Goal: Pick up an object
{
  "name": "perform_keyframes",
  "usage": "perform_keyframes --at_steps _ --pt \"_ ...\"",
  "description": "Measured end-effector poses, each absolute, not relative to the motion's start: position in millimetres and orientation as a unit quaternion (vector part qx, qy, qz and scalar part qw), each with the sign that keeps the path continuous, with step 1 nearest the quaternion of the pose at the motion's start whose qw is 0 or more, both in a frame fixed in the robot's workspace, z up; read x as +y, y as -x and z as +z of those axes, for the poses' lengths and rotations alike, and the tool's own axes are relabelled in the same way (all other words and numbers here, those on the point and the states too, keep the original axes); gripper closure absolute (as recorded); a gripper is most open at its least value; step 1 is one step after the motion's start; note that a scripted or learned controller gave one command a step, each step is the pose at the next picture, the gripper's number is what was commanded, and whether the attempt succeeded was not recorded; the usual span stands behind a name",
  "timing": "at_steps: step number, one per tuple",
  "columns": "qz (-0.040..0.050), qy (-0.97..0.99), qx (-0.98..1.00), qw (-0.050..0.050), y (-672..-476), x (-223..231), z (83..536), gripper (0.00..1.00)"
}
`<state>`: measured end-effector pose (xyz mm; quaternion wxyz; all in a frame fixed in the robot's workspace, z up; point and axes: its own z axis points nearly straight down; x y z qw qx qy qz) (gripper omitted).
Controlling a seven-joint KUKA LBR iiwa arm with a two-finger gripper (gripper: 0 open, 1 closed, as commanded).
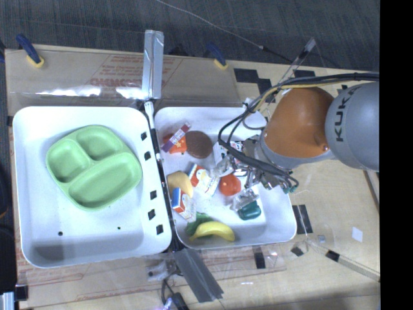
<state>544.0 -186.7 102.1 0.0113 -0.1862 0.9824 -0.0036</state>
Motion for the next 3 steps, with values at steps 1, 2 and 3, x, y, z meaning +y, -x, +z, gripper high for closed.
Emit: perform_keyframes --at_steps 1,2,3 --pt "-0.0044 0.095 0.995 0.011 -529.6 -143.5 101.4 0.0" --pt "-0.0013 0.189 0.982 0.002 -544.2 -209.1 140.0 0.0" --pt "-0.0044 0.176 0.984 0.011 -589.6 -211.2 109.1 0.0"
